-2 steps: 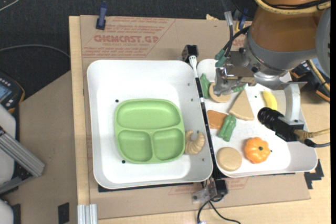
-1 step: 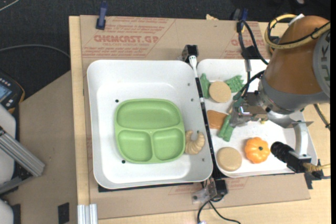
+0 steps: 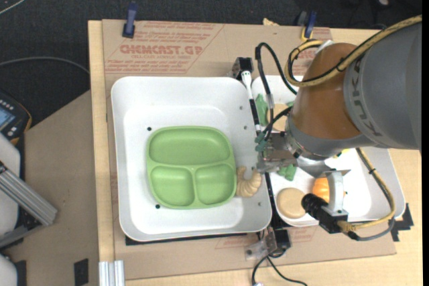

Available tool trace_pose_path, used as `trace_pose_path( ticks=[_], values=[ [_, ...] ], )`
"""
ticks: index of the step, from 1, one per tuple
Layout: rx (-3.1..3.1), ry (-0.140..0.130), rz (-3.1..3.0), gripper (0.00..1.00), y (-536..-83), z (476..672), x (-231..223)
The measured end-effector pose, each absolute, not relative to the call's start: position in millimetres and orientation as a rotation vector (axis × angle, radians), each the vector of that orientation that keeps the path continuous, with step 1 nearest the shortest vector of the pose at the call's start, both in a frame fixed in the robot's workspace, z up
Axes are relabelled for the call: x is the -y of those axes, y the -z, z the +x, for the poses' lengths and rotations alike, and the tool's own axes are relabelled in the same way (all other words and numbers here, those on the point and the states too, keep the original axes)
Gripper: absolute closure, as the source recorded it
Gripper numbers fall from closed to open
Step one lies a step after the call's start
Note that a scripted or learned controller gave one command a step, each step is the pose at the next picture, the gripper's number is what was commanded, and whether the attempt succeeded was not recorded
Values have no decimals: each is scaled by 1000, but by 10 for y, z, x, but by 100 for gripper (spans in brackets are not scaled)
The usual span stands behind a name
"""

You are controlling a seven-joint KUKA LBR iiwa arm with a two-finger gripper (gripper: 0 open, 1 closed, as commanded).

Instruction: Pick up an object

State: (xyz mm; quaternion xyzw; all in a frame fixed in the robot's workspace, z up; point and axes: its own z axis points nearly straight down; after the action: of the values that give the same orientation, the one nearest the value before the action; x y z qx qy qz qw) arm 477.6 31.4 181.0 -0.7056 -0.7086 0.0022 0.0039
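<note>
From my camera above the bench I see two white bins side by side on a cardboard-covered board. The left bin (image 3: 127, 144) holds a green divided plate (image 3: 190, 166) lying flat, one long compartment at the top and two smaller ones below. Just beside the plate's lower right corner sits a small tan ridged object (image 3: 249, 185), shell-like in shape, resting on the bin floor near the right wall and close to touching the plate's rim.

The arm (image 3: 375, 97) comes in from the right and covers much of the right bin (image 3: 395, 194). Its orange band sits above the wrist, and the gripper (image 3: 271, 156) hangs over the wall shared by the two bins, just above and to the right of the tan object. I cannot tell how the hand stands; it is too dark and cluttered with cables to make out, and I see nothing clearly held in it.

In the right bin, a round tan disc (image 3: 291, 203) lies near the lower left corner. Just to its right is an orange piece (image 3: 322, 188), partly hidden by a black part of the arm. A bit of green (image 3: 289, 173) shows below the gripper, next to the dividing wall. A marker-like stick (image 3: 257, 107) lies along the left bin's right wall, further up.

Two blue clamps (image 3: 130, 21) hold the board at its far edge.
</note>
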Motion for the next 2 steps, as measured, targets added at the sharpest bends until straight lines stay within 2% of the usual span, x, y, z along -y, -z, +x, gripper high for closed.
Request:
trace_pose_path(
  ticks=[1, 2],
  values=[
    [2232, 18, -2221, 100, -2988, 4809, -533],
    [2213, -14, -2221, 100, -1779, 5295, -302]
  ],
)
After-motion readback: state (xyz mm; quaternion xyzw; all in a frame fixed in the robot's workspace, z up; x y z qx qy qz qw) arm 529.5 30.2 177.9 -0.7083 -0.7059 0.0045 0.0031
